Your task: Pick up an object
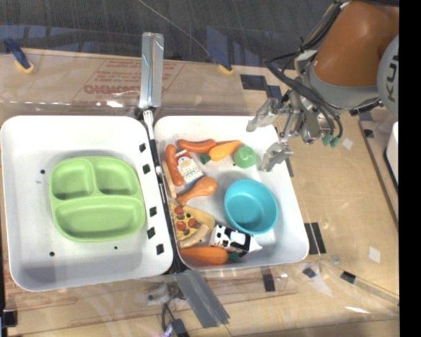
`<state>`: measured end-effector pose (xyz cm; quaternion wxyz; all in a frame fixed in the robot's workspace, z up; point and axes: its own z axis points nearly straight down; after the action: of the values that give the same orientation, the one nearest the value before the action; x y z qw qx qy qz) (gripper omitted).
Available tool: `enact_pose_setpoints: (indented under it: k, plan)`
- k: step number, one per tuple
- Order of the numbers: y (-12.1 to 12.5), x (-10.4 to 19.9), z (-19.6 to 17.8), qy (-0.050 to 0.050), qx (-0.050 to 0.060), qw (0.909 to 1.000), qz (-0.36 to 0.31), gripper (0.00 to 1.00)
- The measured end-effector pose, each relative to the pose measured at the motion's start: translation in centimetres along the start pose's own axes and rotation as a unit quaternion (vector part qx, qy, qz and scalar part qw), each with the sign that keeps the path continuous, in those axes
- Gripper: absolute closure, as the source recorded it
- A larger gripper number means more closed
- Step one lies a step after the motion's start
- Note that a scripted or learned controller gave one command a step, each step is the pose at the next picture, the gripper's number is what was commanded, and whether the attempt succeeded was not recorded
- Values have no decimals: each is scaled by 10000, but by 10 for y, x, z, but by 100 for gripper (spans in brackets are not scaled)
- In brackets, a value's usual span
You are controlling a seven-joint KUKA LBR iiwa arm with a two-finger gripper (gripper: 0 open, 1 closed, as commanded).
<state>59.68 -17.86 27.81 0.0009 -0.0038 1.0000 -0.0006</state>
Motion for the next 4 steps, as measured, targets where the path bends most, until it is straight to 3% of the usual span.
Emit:
enact_pose_setpoints:
  k: [1, 2, 3, 4]
  plan:
    - [-10, 30, 6, 12, -3, 9902, 1394, 0]
    - [-6, -13, 139, 42, -4, 9600, 2801, 0]
    - [49, -46, 178, -73, -33, 9046, 4262, 0]
    - [51, -47, 165, -74, -35, 9066, 4218, 100]
